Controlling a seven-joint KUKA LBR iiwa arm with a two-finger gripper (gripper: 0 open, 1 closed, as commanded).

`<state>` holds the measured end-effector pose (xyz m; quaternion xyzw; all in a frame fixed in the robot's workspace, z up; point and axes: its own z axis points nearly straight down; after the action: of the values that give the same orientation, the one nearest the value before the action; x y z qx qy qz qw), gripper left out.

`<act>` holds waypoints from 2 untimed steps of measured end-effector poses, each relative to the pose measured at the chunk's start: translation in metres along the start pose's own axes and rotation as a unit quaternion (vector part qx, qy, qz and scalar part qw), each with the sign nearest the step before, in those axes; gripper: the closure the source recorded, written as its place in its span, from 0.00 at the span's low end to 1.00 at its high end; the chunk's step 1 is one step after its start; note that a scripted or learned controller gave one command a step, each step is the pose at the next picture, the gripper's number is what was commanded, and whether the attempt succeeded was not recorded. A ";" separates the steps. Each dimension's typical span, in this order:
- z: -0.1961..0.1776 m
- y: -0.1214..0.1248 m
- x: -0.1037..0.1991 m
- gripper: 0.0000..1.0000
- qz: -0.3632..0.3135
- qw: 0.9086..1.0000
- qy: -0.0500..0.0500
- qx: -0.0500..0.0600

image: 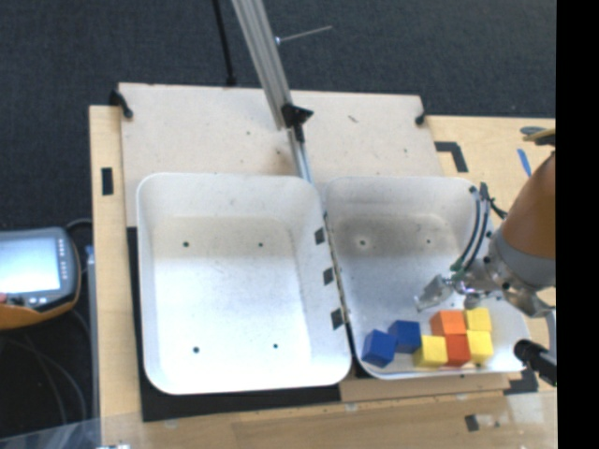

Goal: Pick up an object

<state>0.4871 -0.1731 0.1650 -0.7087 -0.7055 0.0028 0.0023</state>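
Several small blocks lie at the front of the right bin (393, 215): two blue blocks (391, 340), an orange block (450, 323), a red block (458, 347) and yellow blocks (433, 350). My gripper (453, 291) hangs low over the right bin, just behind the orange block and the yellow block (478, 320). Its metal tip points left toward the bin's middle. Whether it touches any block is not visible.
The left bin (234, 279) sits beside the right one, with black clips (329, 276) along the shared wall. A slanted metal pole (267, 54) rises behind the bins. A handheld screen (36, 269) lies off the bench's left side.
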 end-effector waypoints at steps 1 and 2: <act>-0.015 0.004 0.001 1.00 0.000 1.000 -0.001 -0.007; 0.068 0.011 -0.001 1.00 -0.002 1.000 -0.001 -0.008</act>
<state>0.4976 -0.1746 0.0973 -0.7074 -0.7068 -0.0015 -0.0041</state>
